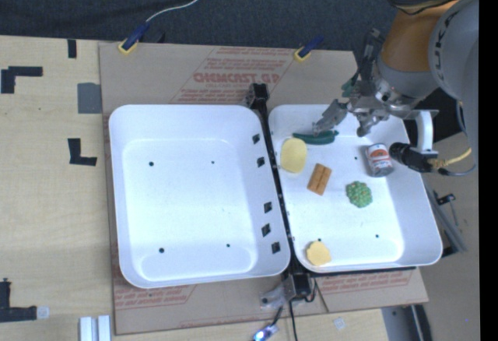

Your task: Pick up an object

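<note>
In right bin (pixel 420 250): knobbly green ball (pixel 359 194), flat brown block (pixel 319 179).

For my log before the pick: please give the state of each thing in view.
Gripper: above right bin's far edge, jaws apart.
Green pepper: lying under the jaws, not held.
Can: on its side.
Broccoli: resting loose.
Left bin: holds nothing.

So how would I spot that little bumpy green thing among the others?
Look in the right bin, the one that holds all the objects. Near its middle, right of the brown block, sits the bumpy green ball: round and knobbly, while the other green thing is long and flat.
</note>
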